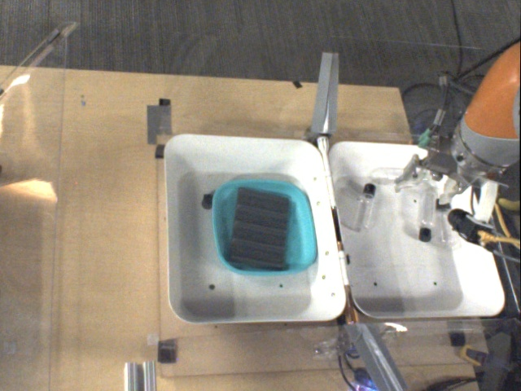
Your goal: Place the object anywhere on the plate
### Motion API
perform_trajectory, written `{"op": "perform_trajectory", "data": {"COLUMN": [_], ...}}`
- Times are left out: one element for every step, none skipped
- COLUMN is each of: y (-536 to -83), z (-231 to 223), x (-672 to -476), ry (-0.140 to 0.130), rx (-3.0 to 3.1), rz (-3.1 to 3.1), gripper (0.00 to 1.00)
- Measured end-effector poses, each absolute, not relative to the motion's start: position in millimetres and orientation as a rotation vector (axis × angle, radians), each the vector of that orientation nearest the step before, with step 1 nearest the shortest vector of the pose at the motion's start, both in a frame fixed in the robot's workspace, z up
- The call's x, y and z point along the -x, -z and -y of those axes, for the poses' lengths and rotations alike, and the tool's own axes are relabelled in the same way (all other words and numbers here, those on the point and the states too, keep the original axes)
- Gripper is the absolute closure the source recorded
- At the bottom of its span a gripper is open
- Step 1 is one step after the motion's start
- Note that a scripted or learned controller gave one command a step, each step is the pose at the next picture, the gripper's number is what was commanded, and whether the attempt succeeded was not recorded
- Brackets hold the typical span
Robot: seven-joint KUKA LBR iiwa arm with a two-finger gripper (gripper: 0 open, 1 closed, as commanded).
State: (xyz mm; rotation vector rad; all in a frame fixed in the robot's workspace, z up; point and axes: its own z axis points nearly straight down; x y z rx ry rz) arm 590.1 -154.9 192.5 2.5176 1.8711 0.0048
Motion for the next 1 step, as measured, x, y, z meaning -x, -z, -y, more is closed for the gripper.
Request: {"op": "perform_trajectory", "data": {"y": [-373.4], "z": [168.0], "x": [-541.5], "ry": [-0.011], "rx": [-2.441], "rz": [-1.960], "gripper": [0.00]}}
